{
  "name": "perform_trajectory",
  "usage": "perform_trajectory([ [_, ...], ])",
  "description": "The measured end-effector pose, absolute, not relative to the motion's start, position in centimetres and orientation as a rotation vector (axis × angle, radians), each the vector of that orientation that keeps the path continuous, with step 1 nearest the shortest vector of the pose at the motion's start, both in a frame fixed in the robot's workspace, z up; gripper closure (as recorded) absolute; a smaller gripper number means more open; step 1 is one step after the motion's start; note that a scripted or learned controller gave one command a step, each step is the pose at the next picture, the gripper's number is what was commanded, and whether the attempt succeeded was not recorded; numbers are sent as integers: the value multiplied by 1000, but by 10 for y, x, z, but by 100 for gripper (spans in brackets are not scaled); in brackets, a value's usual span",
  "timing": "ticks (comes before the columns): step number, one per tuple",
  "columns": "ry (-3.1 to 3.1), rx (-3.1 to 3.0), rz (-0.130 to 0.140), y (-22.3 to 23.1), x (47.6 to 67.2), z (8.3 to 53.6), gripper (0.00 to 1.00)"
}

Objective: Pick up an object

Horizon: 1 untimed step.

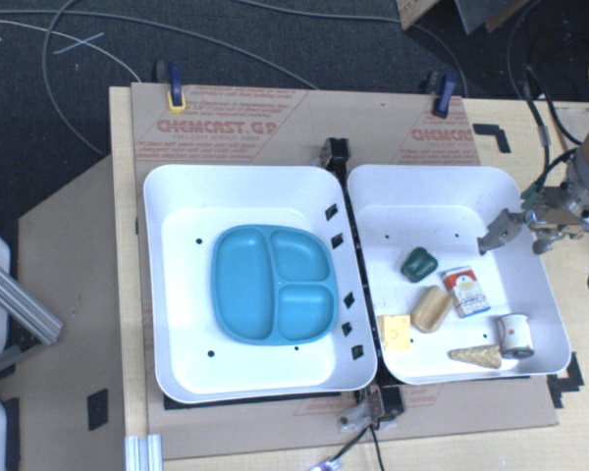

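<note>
The right bin (530,263) holds several small items: a dark green lump (419,262), a red-and-white carton (464,291), a tan bread-like piece (431,308), a yellow square (396,333), a small white can (514,334) and a tan wedge (476,356). My gripper (518,236) hovers over the bin's right rear part, up and to the right of the green lump. Its fingers (494,235) are spread open with nothing between them.
The left bin (177,263) holds a blue divided plate (273,283). A black divider with clips (346,253) runs between the bins. Blue clamps (176,84) (444,94) sit at the board's far edge, and cables trail at the right.
</note>
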<state>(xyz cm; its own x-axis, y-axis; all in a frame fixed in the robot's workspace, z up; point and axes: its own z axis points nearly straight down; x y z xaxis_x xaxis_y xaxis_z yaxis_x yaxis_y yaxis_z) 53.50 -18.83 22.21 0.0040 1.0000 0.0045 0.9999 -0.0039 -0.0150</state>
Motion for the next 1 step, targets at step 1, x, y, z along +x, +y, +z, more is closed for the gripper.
perform_trajectory([
  [1,-2221,-2220,0,-188,538,230,0],
])
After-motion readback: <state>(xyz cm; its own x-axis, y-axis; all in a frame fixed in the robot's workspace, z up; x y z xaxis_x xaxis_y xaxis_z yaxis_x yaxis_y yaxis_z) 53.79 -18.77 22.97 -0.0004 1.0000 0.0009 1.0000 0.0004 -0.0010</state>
